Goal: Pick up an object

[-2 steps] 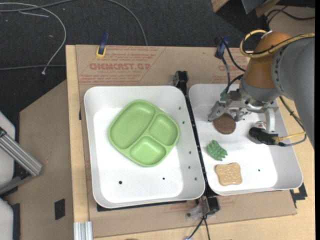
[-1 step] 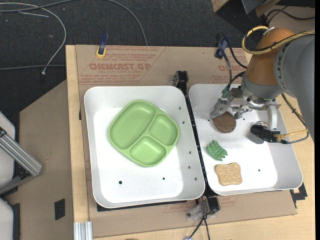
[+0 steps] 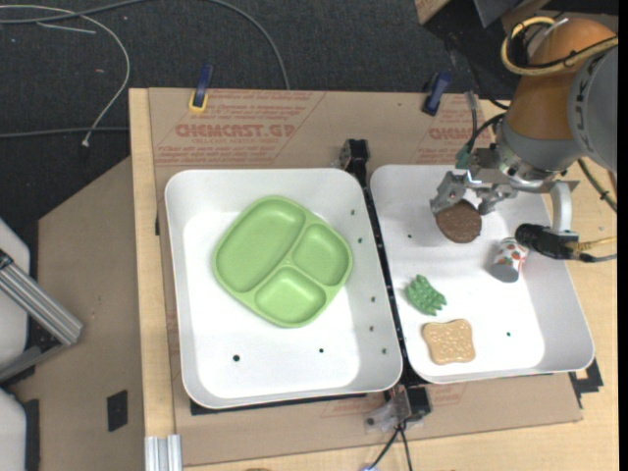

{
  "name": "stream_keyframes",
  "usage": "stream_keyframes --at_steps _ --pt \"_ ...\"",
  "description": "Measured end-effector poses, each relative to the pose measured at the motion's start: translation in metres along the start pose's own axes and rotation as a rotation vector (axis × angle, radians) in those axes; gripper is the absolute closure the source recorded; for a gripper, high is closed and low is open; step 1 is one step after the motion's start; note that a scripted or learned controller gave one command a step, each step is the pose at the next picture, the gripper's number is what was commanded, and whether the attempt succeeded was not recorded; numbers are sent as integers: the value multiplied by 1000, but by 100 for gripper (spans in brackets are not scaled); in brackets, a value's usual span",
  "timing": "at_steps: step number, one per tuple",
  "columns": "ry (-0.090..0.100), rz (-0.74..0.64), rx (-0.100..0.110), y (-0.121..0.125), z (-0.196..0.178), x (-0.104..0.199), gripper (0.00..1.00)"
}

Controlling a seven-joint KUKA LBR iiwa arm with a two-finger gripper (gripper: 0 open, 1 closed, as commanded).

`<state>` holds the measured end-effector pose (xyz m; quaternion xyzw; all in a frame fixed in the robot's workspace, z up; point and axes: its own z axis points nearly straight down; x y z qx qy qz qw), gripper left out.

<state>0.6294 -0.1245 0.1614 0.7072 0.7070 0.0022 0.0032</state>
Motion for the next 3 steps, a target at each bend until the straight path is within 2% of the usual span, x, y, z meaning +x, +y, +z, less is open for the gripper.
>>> stream_keyframes --at_steps 2,3 --pt "0 -1 1 0 -108 -15 100" --pt "4 -5 11 -8 -89 39 100"
